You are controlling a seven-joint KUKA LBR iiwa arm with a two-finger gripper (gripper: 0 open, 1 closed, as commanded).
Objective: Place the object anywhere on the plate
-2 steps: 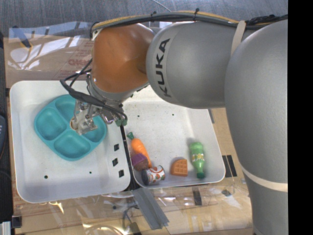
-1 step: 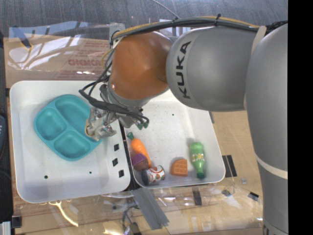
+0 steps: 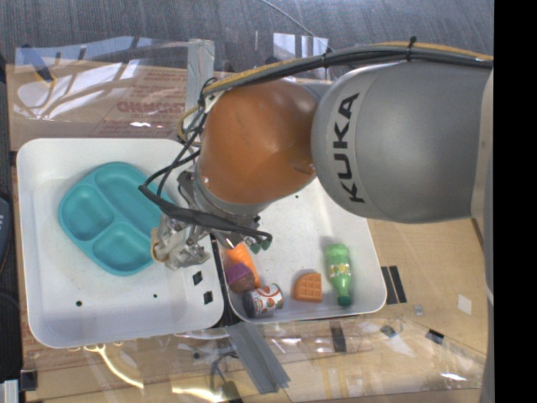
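From my remote station I note the gripper [image 3: 179, 246] low over the left bin [image 3: 50, 309], just beside the teal divided plate [image 3: 105, 217] at its right edge. I cannot tell its state. The right bin [image 3: 369, 296] holds a green bottle [image 3: 339, 273], a waffle-shaped toy [image 3: 307, 287], a small can [image 3: 264, 300] and an orange-and-purple item [image 3: 241, 267], all near the front wall.
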